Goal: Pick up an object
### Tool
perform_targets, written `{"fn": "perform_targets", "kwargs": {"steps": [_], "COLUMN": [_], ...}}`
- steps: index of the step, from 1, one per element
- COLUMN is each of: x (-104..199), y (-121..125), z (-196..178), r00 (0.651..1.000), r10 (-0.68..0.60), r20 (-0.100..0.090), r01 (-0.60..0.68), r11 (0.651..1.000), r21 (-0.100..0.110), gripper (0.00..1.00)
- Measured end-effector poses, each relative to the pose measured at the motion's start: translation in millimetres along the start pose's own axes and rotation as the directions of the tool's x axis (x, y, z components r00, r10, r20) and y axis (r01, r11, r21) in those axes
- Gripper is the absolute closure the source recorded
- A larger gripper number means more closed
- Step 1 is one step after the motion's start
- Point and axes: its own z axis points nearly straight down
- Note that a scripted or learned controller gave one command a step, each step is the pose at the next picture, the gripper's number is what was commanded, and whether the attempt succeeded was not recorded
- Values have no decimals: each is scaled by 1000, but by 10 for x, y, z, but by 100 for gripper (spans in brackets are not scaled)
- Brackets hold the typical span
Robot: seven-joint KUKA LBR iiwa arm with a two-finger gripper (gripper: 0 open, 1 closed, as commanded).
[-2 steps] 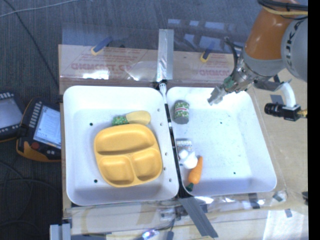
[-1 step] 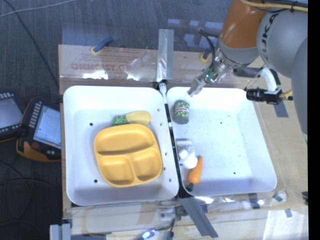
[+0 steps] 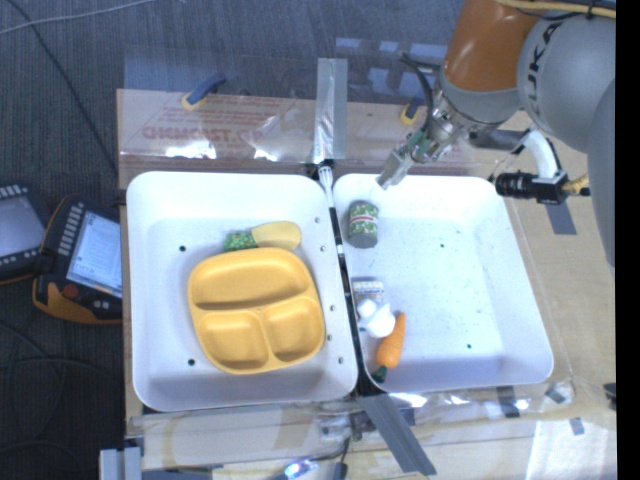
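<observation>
Overhead view of the worktop with two white bins. The tool (image 3: 392, 173) hangs over the far-left corner of the right bin (image 3: 470, 268), carrying nothing; whether it is spread or pressed together cannot be told. Candidate objects lie along the right bin's left wall: a small green can (image 3: 362, 223) just below the tool, then a white item (image 3: 372, 311) touching a carrot (image 3: 391, 340). The left bin (image 3: 160, 268) holds a yellow divided tray (image 3: 258, 308) and a corn cob (image 3: 270, 235). Likely hazards: the can sits close to the divider, so a descending tool may strike the wall or roll the can aside.
</observation>
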Motion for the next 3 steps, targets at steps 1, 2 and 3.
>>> {"fn": "perform_targets", "kwargs": {"steps": [1,2,3], "x": [-1,-50,-50], "y": [7,21,21], "z": [-92,409,409], "r00": [1000,953,953], "r10": [0,-303,-303], "r20": [1,-2,-2], "r01": [0,303,303], "r11": [1000,953,953], "r21": [-1,0,0], "gripper": [100,100,0]}}
